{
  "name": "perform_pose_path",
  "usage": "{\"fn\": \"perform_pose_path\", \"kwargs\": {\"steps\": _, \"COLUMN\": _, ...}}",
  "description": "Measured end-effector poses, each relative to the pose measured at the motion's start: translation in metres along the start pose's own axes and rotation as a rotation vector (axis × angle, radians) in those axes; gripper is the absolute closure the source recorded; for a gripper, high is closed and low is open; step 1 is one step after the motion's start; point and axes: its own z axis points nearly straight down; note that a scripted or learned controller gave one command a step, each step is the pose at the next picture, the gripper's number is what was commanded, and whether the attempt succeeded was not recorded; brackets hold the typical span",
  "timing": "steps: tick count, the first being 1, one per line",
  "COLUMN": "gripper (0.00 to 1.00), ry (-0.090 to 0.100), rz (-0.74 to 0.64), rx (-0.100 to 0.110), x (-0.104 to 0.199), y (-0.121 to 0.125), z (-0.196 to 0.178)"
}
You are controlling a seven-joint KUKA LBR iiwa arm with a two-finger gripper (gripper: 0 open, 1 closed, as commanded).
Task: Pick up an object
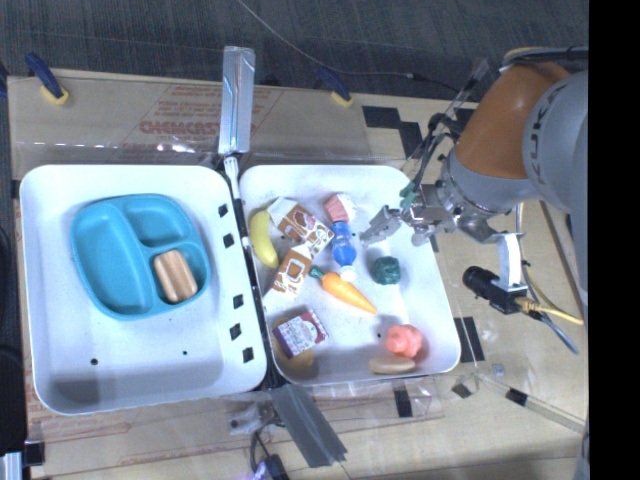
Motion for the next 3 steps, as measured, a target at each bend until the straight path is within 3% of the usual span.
{"fn": "perform_pose_path", "kwargs": {"steps": 1, "gripper": 0.0, "ry": 0.002, "rz": 0.371, "rx": 0.003, "x": 0.018, "y": 0.016, "z": 0.03}}
{"fn": "perform_pose_path", "kwargs": {"steps": 2, "gripper": 0.0, "ry": -0.004, "rz": 0.321, "rx": -0.026, "x": 0.007, "y": -0.008, "z": 0.099}}
{"fn": "perform_pose_path", "kwargs": {"steps": 3, "gripper": 1.0, "ry": 0.001, "rz": 0.316, "rx": -0.001, "x": 0.01, "y": -0.014, "z": 0.102}}
